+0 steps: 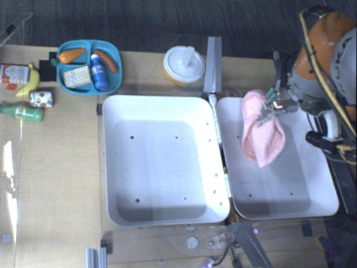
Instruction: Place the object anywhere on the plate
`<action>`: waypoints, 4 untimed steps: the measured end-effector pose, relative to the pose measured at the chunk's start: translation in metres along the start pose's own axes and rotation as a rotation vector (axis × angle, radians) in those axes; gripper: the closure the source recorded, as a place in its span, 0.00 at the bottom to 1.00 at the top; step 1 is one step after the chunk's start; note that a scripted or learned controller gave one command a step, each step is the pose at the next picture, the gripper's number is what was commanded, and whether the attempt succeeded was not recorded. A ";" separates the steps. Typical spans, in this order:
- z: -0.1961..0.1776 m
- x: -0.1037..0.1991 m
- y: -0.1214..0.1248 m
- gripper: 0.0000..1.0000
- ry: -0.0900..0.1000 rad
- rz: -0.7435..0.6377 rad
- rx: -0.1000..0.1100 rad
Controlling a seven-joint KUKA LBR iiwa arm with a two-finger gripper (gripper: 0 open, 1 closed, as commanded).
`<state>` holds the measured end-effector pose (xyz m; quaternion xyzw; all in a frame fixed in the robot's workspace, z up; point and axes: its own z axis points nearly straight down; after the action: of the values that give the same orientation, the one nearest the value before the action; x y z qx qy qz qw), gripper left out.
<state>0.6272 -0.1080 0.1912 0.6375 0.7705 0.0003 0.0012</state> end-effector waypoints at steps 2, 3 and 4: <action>-0.033 0.061 -0.004 1.00 0.001 -0.415 -0.001; -0.028 0.104 -0.005 1.00 0.002 -0.818 -0.002; -0.022 0.158 -0.001 1.00 -0.001 -1.218 -0.005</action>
<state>0.5970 0.0467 0.2125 0.0822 0.9966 0.0012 0.0028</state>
